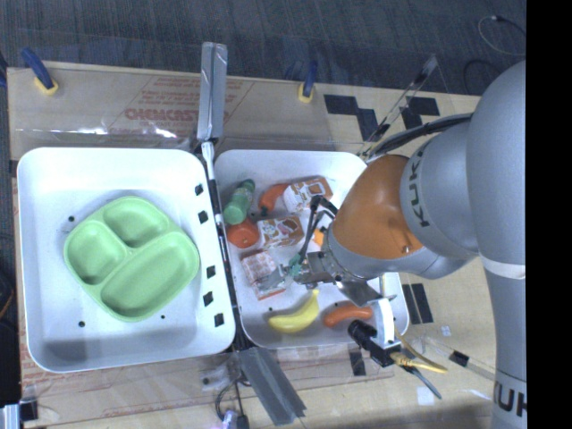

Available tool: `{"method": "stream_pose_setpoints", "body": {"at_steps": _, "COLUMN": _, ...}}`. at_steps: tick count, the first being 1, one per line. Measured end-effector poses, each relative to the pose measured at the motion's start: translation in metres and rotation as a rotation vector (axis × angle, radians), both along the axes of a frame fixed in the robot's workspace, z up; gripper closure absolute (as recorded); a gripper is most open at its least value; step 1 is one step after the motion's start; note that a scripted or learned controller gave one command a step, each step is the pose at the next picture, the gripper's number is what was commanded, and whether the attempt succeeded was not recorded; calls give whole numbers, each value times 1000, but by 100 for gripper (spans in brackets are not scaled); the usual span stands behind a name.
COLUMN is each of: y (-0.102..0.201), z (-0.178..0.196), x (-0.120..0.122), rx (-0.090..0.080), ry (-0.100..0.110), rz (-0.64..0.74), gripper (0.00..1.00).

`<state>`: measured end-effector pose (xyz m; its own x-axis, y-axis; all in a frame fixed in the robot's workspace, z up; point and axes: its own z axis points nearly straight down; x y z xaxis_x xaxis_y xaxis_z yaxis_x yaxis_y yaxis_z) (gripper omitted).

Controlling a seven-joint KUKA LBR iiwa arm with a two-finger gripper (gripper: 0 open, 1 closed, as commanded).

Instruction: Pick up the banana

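The yellow banana (295, 316) lies curved near the front edge of the right bin (268, 161). The arm reaches in from the right, its orange band and wrist covering the bin's right half. My gripper (302, 268) hangs low just above the banana's upper end, over the packets in the middle of the bin. Nothing is seen between the fingers.
The right bin also holds a green bottle (238, 201), a red-orange round fruit (241, 234), snack packets (264, 272), an orange packet (304, 192) and a red-orange sausage-like item (345, 313). A green divided plate (131, 257) sits in the left bin (36, 239).
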<state>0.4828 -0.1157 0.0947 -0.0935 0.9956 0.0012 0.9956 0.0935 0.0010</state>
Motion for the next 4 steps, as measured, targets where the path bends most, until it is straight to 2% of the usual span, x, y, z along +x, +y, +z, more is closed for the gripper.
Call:
{"method": "stream_pose_setpoints", "body": {"at_steps": 1, "y": -9, "z": 1, "x": -2, "rx": 1, "ry": -8, "rz": 182, "gripper": 0}}
{"method": "stream_pose_setpoints", "body": {"at_steps": 2, "y": 5, "z": 1, "x": -2, "rx": -5, "ry": -8, "rz": 581, "gripper": 0}}
{"method": "stream_pose_setpoints", "body": {"at_steps": 4, "y": 5, "z": 1, "x": -2, "rx": -4, "ry": -8, "rz": 582, "gripper": 0}}
